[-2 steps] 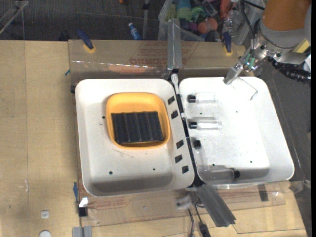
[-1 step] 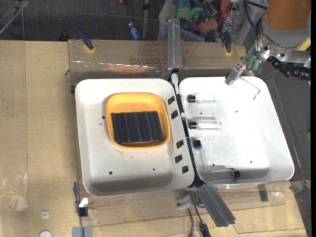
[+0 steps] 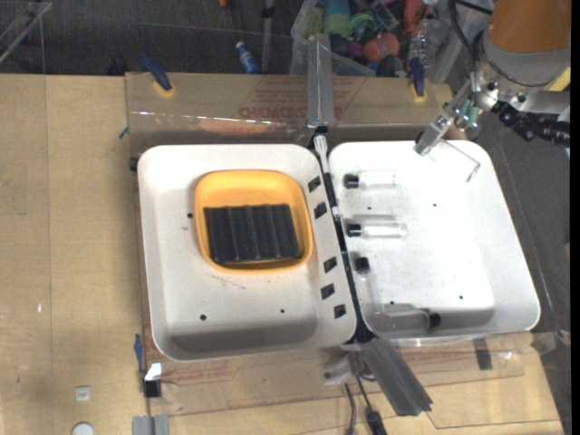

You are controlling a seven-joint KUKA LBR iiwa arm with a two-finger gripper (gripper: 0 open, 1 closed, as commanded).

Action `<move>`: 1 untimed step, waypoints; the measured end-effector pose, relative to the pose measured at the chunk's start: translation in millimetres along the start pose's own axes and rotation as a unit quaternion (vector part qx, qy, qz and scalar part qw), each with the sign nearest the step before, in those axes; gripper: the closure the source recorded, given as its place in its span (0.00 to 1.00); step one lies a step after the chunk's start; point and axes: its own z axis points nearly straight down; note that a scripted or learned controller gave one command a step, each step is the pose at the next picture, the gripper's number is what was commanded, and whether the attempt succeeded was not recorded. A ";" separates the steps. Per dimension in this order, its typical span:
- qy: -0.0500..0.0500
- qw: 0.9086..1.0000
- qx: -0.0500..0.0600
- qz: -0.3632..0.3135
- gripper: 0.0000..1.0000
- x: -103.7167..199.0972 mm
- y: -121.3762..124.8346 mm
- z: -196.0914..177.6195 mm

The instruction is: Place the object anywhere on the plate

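So, looking down from the overhead camera: two white bins sit side by side on the wooden bench (image 3: pixel 63 243). The left bin (image 3: pixel 172 306) has an orange-yellow plate (image 3: pixel 210 188) in it, roughly in the middle and a bit toward the back. A dark ribbed block (image 3: pixel 252 233) lies flat on the plate, sitting in its front half and well inside the rim.

The right bin (image 3: pixel 489 270) has some small stuff along its left side. There's a clear tube with a black cap (image 3: pixel 372 180) near the back and a second clear tube (image 3: pixel 376 229) just in front of it. A small black piece (image 3: pixel 361 264) comes next, and another clear tube (image 3: pixel 412 318) lies down by the front wall.

The arm (image 3: pixel 530 12) comes in from the top right, with its orange band showing. The gripper (image 3: pixel 433 138) hangs over the back edge of the right bin, tilted down and to the left, well away from the plate and the block. Honestly can't tell if it's open or closed from this angle, it's just too small and blurry. I don't see anything in it.

Behind the bins there's a clear box of colourful toys (image 3: pixel 372 12), and a blue clamp (image 3: pixel 160 77) at the bench's back left.
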 end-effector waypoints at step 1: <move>0.002 1.000 0.001 0.005 1.00 -0.8 -0.5 5.9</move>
